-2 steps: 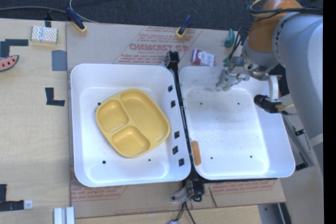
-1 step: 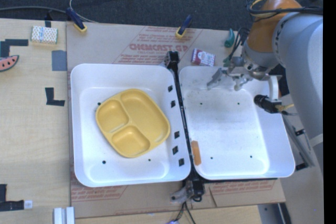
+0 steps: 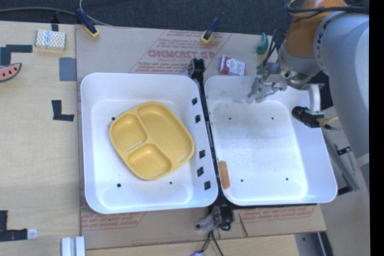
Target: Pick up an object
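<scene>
You've got two shallow white bins side by side on the cardboard-covered bench. The left white bin (image 3: 96, 147) holds a yellow plastic plate with three compartments (image 3: 151, 139), lying flat and turned at an angle, a little left of the bin's middle. The right white bin (image 3: 312, 171) has a small orange carrot-shaped piece (image 3: 224, 174) lying lengthwise along its left wall, toward the near corner, just beside the black divider between the bins; the floor of that bin is speckled with dark grit. Your grey arm with the orange band (image 3: 312, 15) comes in from the right, and the two-finger gripper (image 3: 259, 93) sits at the far edge of the right bin, near its top rim, tips pointing down and left. From here you cannot tell whether it is spread or closed; the metal parts blur together. Nothing is visible between them. The orange piece lies well apart from the gripper, across the bin, down and to the left. The yellow plate is farther still, over in the other bin. Just behind the gripper, outside the bins, a small red and white packet (image 3: 231, 65) lies on the cardboard.
</scene>
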